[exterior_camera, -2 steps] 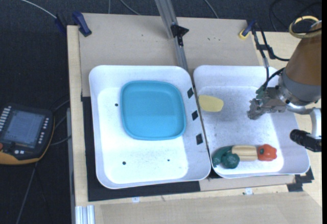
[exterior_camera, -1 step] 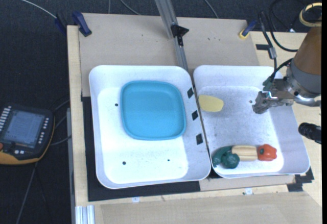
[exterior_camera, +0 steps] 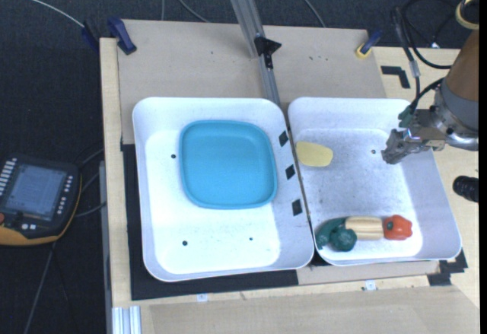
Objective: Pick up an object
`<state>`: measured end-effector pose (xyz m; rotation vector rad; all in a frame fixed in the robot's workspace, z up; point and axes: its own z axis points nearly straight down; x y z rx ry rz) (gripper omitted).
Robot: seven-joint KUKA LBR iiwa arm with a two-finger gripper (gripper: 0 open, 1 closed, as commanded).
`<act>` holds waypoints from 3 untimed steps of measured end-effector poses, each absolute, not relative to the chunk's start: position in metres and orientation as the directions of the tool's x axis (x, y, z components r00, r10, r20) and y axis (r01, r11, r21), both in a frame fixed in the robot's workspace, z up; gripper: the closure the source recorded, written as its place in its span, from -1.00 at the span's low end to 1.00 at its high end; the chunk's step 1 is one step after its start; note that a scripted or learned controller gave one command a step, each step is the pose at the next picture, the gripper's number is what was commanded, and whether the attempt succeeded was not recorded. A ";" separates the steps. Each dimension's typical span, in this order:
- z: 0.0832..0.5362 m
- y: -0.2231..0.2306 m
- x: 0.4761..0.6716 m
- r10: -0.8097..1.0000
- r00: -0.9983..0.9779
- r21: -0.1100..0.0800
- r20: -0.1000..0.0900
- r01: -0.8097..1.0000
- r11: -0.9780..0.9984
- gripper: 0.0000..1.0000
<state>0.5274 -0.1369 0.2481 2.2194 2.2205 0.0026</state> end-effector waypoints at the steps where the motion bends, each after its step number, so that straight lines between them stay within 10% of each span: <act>1: 0.236 -0.087 0.536 1.000 -0.004 0.000 0.001 1.000 0.004 1.00; 3: 0.220 0.019 0.559 1.000 -0.004 -0.001 0.001 1.000 0.004 1.00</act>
